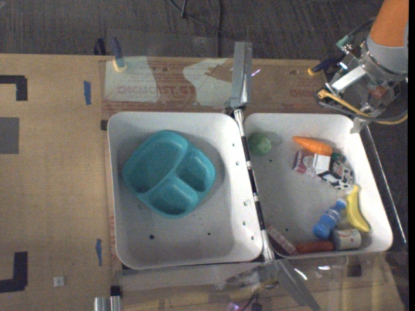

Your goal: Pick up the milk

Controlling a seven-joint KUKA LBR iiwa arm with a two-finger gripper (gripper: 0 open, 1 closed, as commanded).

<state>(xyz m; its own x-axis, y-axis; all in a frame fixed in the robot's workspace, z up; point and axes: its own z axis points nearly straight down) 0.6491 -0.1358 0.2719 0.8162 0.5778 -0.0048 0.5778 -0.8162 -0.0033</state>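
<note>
1. Overhead, you see a tan bench point(52, 193) against dark carpet.
2. Left bin point(130, 238): teal divided plate point(170, 172).
3. Right bin point(285, 193): milk point(338, 171) beside carrot point(312, 145), banana point(356, 210).
4. Gripper point(353, 86) above the bin's corner; its grip you cannot tell.

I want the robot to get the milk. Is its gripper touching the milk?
Apart. The camera view shows the gripper up past the bin's far right corner, with bare white floor and the carrot between it and the milk.

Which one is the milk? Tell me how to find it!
Look in the right white bin. Just below the orange carrot lies the small milk carton, beside a pink and white packet. It alone has black and white cow patches.
</note>
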